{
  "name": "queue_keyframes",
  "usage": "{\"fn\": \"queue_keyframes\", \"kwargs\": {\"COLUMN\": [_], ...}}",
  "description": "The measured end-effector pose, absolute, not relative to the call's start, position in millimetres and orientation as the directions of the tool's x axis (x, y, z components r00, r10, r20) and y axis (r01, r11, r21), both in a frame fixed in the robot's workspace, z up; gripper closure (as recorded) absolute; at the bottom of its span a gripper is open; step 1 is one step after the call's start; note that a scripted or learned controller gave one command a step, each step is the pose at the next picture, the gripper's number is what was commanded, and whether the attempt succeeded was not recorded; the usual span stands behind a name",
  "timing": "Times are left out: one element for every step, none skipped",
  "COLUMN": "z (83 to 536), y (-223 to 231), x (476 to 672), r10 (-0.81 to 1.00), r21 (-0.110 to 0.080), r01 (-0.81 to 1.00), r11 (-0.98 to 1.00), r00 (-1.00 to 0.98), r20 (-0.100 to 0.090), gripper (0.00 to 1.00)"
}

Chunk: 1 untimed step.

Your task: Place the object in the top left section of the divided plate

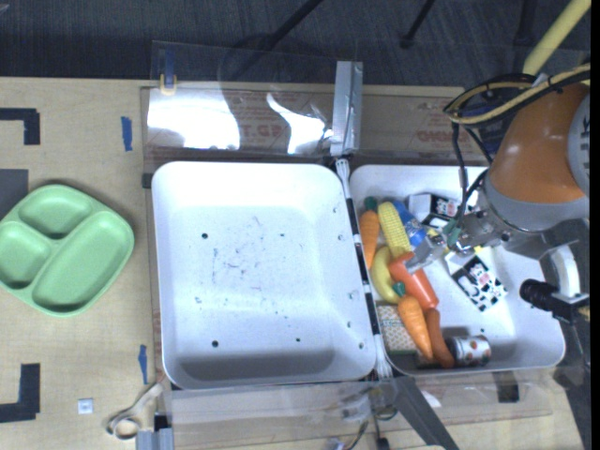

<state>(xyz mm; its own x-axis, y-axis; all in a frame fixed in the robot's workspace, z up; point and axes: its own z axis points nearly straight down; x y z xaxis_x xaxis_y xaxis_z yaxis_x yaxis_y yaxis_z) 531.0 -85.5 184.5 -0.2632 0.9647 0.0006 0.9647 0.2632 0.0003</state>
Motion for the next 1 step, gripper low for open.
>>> {"fn": "queue_keyframes", "kwargs": {"z": [184.5], "y": [-85.5], "x": [531.0], "r10": [0.965], "r21": [0.000], "r01": [0.965], "r11": [0.263], "r00": [-0.263], "r20": [0.001], "gripper": [0.00]}}
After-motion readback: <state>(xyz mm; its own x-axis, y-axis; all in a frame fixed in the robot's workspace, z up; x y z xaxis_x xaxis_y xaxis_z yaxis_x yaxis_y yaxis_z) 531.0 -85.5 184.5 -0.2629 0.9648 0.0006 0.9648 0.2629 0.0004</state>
